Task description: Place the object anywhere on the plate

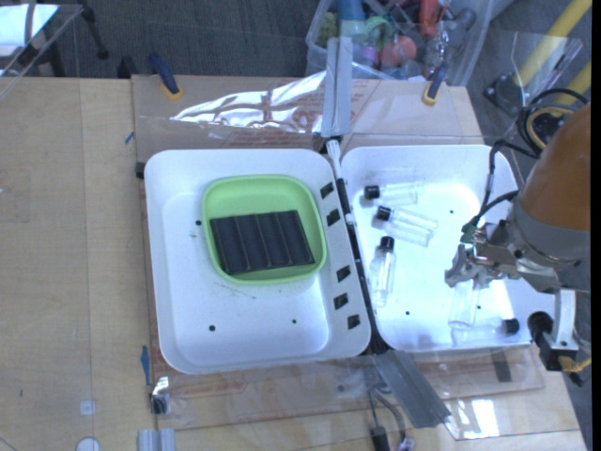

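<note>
While the metal claw (467,269) hovers low in the right white bin (441,172), its state unclear, clear capped vials (406,222) lie nearby; a ribbed dark slab (261,241) fills the green plate (221,198).

We see a light wooden surface (66,252) carrying two shallow white bins side by side. The left bin (178,280) and the right bin (423,172) touch along their inner edges. A sheet of crinkled clear film (254,111) lies on the surface just behind the left bin.
</note>
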You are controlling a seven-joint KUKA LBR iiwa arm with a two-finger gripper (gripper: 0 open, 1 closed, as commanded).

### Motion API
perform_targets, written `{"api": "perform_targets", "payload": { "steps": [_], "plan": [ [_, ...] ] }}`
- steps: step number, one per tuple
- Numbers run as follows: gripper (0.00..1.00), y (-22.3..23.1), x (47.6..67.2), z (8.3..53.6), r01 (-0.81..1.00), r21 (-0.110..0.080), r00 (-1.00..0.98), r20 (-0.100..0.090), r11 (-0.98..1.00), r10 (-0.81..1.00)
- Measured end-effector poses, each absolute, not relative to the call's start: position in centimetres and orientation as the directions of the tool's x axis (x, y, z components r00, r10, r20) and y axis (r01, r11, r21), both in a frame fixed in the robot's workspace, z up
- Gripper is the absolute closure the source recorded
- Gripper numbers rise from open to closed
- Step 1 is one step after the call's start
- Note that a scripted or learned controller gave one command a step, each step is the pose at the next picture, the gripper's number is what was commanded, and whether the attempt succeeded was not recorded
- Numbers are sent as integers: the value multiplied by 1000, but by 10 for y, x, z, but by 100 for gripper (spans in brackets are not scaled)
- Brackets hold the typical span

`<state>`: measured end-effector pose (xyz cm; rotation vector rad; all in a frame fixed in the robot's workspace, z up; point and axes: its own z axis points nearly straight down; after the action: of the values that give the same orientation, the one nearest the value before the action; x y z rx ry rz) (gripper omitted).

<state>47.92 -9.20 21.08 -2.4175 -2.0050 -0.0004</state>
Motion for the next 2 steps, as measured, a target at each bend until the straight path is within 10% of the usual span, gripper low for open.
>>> {"api": "perform_targets", "payload": {
  "steps": [1,2],
  "plan": [
    [0,-92,479,211,983,0,185,1,-185,983],
    [0,-151,512,247,994,0,110,-1,-110,994]
  ]
}}
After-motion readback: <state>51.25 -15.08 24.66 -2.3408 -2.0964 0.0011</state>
